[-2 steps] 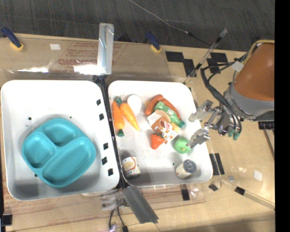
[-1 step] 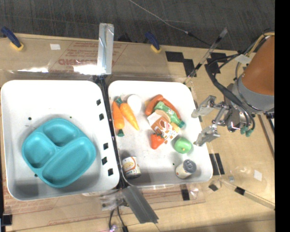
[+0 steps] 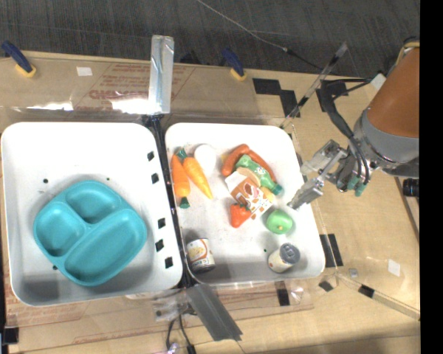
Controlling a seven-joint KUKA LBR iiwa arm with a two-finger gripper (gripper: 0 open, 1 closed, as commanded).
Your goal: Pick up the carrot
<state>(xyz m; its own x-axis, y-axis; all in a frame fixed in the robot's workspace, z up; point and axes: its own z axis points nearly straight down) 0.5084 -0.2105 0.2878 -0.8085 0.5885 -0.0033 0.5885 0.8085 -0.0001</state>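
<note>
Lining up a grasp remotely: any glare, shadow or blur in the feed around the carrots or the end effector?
Camera view: even overhead light; carrots sharp, lying along the right bin's left wall with little shadow; glare sits on the clear sheet behind the bins; soft shadow under the teal plate; end effector slightly soft, at the bin's right rim.

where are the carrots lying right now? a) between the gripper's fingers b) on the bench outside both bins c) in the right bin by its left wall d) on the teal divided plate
c: the carrots lie in the right bin along its left wall, while the teal plate sits in the left bin and the gripper is over the right bin's right edge.
</note>
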